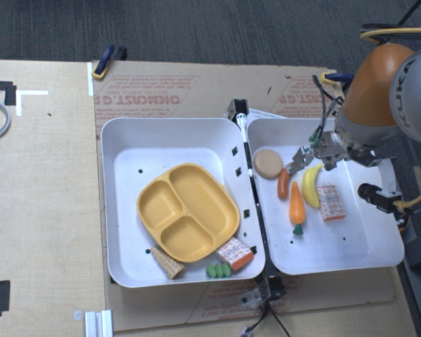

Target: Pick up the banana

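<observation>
The yellow banana [310, 187] lies in the right bin [351, 248], curved, between an orange carrot [297, 203] and a red-and-white packet [330, 203]. My gripper [313, 164] hangs at the banana's upper end, reaching in from the right under the orange-banded wrist. Its fingers [297, 163] look spread, one to the left of the banana's tip and one to the right. The gripper stands open with nothing raised between its fingers; the banana rests on the bin floor.
A round tan bun [268, 163] and a small red sausage [283, 182] lie left of the banana. The left bin [119, 188] holds a yellow divided plate [188, 211], a cracker [167, 262], a green item [218, 269] and an orange packet [236, 253].
</observation>
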Controlling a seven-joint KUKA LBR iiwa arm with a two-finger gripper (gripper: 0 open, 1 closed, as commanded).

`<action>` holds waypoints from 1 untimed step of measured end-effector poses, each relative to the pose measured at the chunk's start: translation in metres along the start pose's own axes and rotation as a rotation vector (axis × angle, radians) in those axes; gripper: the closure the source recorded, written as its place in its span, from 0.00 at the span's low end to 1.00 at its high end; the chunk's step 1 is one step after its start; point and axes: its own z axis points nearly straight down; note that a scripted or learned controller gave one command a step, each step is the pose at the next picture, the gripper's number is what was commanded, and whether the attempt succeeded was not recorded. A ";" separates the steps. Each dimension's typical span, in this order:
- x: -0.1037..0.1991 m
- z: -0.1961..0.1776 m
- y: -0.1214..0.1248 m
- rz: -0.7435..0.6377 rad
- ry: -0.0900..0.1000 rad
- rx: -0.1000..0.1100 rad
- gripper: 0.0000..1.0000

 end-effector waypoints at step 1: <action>-0.002 0.042 -0.026 -0.421 0.000 -0.001 0.00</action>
